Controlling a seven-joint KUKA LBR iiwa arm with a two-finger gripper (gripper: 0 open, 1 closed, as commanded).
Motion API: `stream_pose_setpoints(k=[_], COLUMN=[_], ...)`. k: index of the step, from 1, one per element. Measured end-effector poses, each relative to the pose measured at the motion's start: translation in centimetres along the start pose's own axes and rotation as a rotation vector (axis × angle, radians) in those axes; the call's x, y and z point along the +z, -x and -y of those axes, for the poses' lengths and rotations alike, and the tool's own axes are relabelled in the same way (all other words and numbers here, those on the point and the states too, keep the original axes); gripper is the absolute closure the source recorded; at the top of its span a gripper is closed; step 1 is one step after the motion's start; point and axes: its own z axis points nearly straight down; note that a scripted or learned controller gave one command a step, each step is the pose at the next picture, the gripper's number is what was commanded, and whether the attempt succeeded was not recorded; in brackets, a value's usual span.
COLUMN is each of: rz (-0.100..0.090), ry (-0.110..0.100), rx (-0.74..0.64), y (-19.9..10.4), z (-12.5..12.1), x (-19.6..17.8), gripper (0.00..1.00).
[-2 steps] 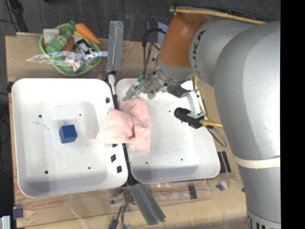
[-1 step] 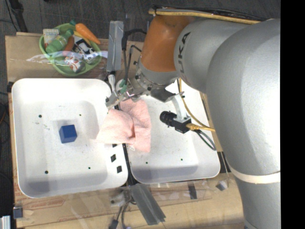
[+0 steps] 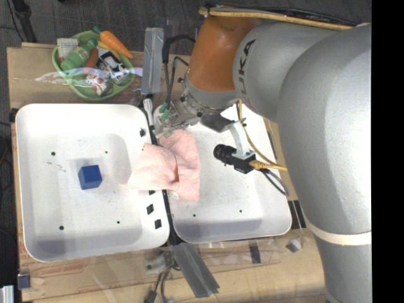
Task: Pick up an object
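Overhead, arm (image 3: 303,106) reaches down; fingers (image 3: 165,120) pinch top edge of pink cloth (image 3: 169,164), which drapes over the bins' shared rim (image 3: 161,207). Blue cube (image 3: 90,177) well left, open floor around.

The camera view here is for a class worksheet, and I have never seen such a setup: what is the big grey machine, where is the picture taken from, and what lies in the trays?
The grey shape with the orange band is a robot arm, reaching in from the right. One fixed camera looks down at a slant on a bench with two shallow white bins. The left bin holds a small blue cube. A pink cloth drapes over the divide between the bins, mostly in the right bin. The arm's gripper hangs at the cloth's top edge; whether it grips the cloth is unclear. Behind the bins sits a green bowl of toy food.
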Motion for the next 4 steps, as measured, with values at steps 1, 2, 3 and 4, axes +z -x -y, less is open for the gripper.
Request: stream_pose_setpoints(k=[1, 2, 3, 4], rz=[0.0, 0.003, 0.003, 0.001], ry=[0.0, 0.002, 0.002, 0.0], rx=[0.0, -0.113, -0.114, -0.21], y=[0.0, 3.9, 3.9, 12.4], z=[0.0, -4.0, -4.0, -1.5], x=[0.0, 2.6, 2.6, 7.7], gripper=[0.0, 0.0, 0.0, 0.0])
